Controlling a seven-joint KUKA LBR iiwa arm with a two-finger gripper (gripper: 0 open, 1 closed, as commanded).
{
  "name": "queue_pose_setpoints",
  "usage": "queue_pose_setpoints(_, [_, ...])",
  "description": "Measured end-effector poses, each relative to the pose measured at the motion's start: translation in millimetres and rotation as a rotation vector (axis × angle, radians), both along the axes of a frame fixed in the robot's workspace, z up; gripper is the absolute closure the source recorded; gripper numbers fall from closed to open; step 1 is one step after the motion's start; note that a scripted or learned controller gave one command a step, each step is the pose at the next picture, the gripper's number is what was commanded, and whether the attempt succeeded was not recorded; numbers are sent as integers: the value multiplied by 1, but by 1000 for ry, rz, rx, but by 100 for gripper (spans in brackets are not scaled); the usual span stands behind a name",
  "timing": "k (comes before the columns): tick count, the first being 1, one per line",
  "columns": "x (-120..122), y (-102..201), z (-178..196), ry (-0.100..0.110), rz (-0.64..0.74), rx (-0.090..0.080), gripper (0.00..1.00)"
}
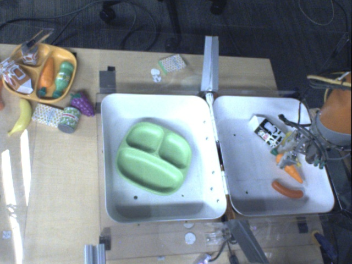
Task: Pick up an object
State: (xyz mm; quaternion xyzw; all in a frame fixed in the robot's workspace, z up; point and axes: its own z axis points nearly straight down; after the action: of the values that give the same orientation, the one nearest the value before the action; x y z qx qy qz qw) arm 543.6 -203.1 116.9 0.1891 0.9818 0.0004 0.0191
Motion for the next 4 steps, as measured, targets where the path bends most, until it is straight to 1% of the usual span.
queue_pose_setpoints(1, [0, 0, 0, 0, 0, 0, 0])
queue_pose_setpoints(2, [3, 1, 12, -10, 0, -1, 100])
queue_pose_setpoints(3, [3, 1, 12, -10, -1, -1, 0])
queue_pose_setpoints(4, [6, 3, 24, -17, -1, -1, 100])
